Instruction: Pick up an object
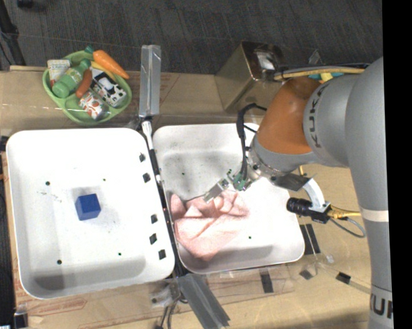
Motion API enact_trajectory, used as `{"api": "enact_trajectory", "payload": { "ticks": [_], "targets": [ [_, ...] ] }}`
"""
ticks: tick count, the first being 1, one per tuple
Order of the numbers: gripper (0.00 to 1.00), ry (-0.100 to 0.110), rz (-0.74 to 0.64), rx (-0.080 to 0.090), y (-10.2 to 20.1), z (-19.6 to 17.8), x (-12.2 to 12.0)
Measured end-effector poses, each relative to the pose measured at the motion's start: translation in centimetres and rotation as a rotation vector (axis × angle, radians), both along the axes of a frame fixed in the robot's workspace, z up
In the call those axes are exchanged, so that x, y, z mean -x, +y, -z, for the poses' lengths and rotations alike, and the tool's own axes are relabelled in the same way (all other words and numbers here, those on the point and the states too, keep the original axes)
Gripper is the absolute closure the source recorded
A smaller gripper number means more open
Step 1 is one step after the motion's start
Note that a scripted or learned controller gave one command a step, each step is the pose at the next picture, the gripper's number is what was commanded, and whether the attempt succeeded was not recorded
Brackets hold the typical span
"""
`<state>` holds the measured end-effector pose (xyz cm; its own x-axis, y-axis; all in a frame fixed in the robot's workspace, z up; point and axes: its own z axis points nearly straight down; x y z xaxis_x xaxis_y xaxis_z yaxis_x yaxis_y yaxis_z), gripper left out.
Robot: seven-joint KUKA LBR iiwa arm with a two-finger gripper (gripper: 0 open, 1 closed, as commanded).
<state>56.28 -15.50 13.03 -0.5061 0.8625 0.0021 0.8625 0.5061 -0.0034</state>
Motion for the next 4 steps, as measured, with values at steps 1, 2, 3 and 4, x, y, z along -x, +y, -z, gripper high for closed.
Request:
{"api": "enact_trajectory", "payload": {
  "ticks": [1, 2, 3, 4],
  "targets": [
    [0.00, -0.001, 0.030, 0.000, -1.9, 4.0, 2.9],
    [1.00, 0.002, 0.027, -0.001, -1.9, 3.2, 2.8],
    [1.00, -0.001, -0.038, -0.001, 1.8, -6.9, -1.8],
    [1.00, 0.002, -0.030, 0.000, 0.7, -5.3, 1.8]
  ]
}}
